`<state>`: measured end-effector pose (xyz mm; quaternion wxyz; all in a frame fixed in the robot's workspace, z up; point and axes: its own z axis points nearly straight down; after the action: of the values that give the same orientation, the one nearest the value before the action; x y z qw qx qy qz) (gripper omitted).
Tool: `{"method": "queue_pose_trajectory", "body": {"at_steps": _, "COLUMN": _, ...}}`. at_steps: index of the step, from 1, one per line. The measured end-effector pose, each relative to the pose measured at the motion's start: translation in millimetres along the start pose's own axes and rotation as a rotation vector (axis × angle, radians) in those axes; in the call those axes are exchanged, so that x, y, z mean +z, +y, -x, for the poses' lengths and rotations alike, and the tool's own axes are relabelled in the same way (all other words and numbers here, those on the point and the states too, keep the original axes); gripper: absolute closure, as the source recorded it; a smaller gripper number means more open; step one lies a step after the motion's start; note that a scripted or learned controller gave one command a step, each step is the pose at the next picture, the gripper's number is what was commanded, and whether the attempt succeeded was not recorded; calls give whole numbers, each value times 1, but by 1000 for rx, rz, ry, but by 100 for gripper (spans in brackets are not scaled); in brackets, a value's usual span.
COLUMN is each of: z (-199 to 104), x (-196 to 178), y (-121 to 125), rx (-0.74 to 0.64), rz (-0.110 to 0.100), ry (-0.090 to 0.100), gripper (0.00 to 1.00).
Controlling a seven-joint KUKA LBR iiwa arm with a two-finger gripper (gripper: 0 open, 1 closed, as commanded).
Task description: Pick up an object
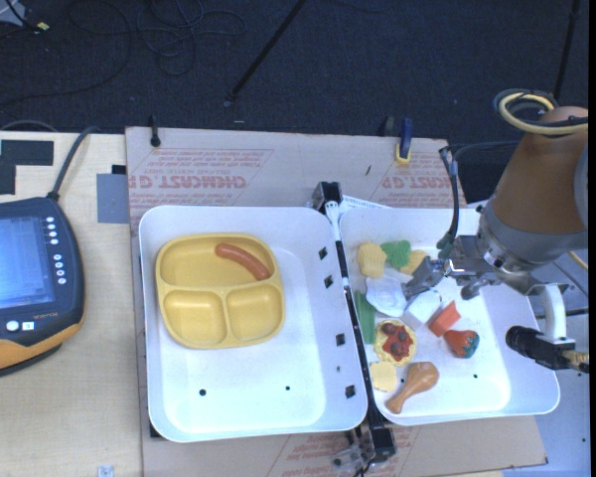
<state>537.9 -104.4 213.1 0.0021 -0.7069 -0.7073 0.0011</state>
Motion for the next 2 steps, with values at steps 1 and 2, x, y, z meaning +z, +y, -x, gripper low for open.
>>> {"method": "queue_pose_trajectory", "body": {"at_steps": 1, "z": -18, "x": 94, "y": -52, "rx": -1, "rz": -6, "ry": 2, "gripper": 0}}
{"method": "queue_pose_trajectory", "body": {"at_steps": 2, "z": -9, "x": 125, "y": 33, "rx": 0, "rz": 7, "ry": -1, "gripper": 0}}
